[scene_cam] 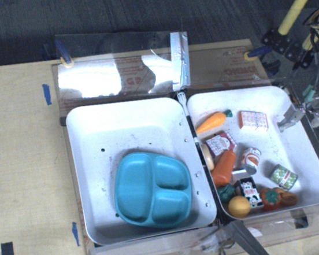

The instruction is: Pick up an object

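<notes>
The pincer (297, 113) is hanging over the right bin's (271, 93) right rim, its opening impossible to judge. Toys are crowding that bin's left and lower parts: a carrot (212, 121), a small carton (253, 120), a green can (284, 176). Bare floor is lying between carton and can.

Gripper (293, 115) low at right, arm unseen

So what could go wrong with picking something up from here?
The toys in the right bin lie packed together: the orange bottle touches its neighbours, so fingers may catch two things or slip off. The carrot lies hard against the bin's left wall, leaving little room. The gripper sits at the right rim and could clip it.
</notes>
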Available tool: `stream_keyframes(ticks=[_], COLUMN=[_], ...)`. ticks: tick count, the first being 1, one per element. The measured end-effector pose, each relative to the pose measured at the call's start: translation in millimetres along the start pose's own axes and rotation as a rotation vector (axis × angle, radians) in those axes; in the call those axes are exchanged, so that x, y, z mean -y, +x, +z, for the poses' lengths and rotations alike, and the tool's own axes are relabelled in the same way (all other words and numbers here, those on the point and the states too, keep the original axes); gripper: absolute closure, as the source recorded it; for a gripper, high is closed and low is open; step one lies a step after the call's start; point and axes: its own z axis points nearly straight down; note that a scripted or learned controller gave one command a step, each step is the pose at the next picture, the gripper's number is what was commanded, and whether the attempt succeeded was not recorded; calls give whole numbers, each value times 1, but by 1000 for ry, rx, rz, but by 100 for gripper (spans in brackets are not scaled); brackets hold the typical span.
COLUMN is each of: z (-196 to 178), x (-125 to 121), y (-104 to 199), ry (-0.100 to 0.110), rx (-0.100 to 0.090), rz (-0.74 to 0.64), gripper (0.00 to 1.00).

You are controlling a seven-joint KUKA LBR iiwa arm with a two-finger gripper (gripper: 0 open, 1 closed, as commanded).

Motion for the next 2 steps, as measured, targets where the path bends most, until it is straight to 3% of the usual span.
stream_keyframes(ticks=[1,2], z=[146,167], x=[-1,-28], y=[25,-20], ry=[-7,-12], rx=[3,-16], rz=[-229,4], gripper=[0,0])
